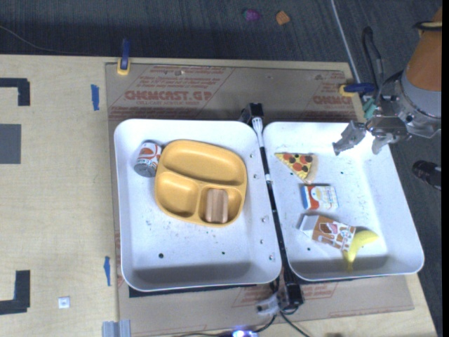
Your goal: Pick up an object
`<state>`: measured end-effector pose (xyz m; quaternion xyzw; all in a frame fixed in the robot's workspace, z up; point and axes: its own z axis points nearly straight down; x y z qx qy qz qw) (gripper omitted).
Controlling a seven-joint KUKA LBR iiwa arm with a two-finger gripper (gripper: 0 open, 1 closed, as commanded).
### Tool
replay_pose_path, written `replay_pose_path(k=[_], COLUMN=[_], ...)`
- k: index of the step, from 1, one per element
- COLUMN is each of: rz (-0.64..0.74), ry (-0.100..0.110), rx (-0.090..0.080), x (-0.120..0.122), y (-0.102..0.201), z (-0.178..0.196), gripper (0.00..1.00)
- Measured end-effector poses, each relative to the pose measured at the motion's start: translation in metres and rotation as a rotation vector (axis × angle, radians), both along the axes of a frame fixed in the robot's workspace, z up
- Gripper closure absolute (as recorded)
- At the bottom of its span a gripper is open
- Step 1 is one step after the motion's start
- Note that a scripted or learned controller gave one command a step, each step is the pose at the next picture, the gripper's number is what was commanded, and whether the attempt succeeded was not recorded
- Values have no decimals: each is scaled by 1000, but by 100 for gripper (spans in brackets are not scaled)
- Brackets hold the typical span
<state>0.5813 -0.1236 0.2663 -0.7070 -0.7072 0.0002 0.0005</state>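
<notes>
We see the gripper (363, 140) hovering over the right bin's (393, 209) far edge, fingers spread w/ nothing between. The pizza slice (297, 163) lies just left, apart.

Grey arm (414, 107) — orange band — black cables
</notes>
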Motion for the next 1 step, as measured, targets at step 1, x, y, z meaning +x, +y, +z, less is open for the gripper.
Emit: replay_pose_path(k=[1], rz=[-1], ry=[1], rx=[0], x=[-34], y=[9], z=[-139], gripper=[0])
